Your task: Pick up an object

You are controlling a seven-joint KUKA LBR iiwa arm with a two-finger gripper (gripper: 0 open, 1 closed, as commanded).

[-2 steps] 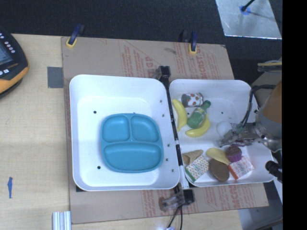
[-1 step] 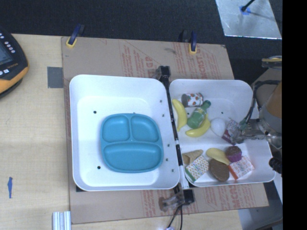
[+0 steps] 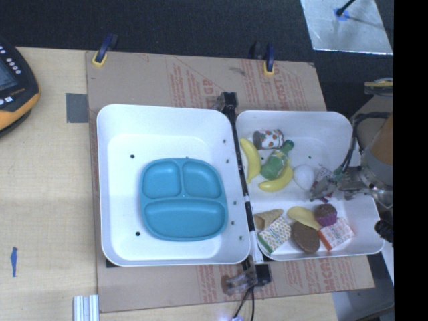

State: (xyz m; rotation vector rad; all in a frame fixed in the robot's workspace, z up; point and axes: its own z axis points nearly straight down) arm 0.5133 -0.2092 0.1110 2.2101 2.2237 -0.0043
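Observation:
The right white bin (image 3: 334, 122) holds several toy foods. Two yellow bananas (image 3: 249, 158) (image 3: 276, 182) lie at its left, with a green bottle (image 3: 276, 160) between them and a small patterned cup (image 3: 269, 138) behind. A white ball (image 3: 304, 176) sits mid-bin. Along the front are a purple piece (image 3: 326, 214), a yellow piece (image 3: 301, 215), a brown oval (image 3: 305, 237), a red and white box (image 3: 337, 233), a tan wedge (image 3: 267, 217) and a green-patterned box (image 3: 276, 233). My gripper (image 3: 323, 187) hangs low over the bin's right part, just right of the white ball and above the purple piece.
The left white bin (image 3: 120, 132) holds a blue divided plate (image 3: 182, 198). Both bins rest on a cardboard sheet (image 3: 194, 82) clamped at the back. An orange and black handset (image 3: 13, 85) lies at the far left of the bench. Cables (image 3: 351, 146) loop beside the arm.

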